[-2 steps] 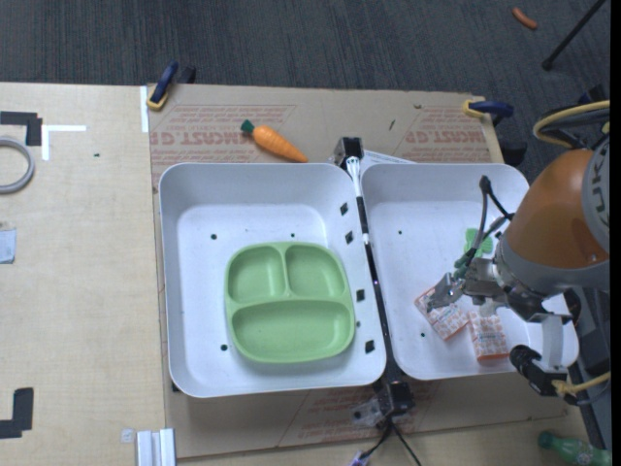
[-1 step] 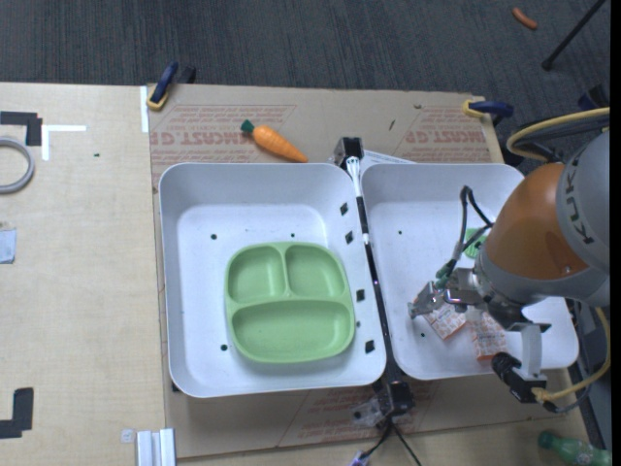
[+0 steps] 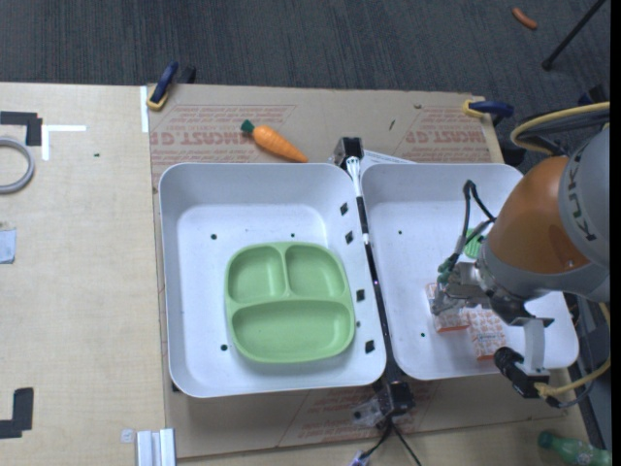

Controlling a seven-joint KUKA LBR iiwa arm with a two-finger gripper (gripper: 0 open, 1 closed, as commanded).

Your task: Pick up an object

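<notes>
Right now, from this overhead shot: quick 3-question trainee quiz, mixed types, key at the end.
1. True or false: the pale green three-compartment plastic plate lies in the left shallow white bin.
2. Multiple choice: the orange toy carrot with a green top lies
A) on the plate
B) in the right shallow white bin
C) on the brown cardboard sheet behind the bins
3. Fill in: the grey arm's two-finger gripper is low over the ____ bin, at a red-and-white printed packet.

Key: 1 true; 2 C; 3 right.

Red-and-white packet (image 3: pixel 473 326), lying flat, right bin's (image 3: pixel 408 250) near corner
</notes>
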